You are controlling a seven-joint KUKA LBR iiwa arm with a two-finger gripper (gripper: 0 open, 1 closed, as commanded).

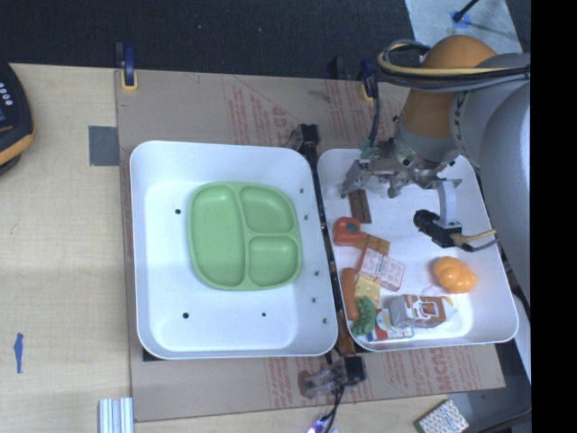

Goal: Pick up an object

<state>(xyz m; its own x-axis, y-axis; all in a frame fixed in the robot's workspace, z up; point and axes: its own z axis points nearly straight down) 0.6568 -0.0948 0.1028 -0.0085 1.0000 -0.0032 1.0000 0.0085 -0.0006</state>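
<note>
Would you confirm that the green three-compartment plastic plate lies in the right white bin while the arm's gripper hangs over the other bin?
Not quite: the camera view shows the green three-compartment plastic plate in the left white bin. The gripper hangs over the right white bin, the one with the small items.

One fixed camera looks down at a slant on the bench [63, 242], taking in both white bins [153, 242] side by side, arm [487, 88] entering from the right.

The far corner of the right bin [501, 327] was covered by the arm [451, 88] (grey, orange-banded). The gripper's fingers were masked beneath it. Print on the packets [410, 314] near that bin's front wall was too small to be read.
</note>
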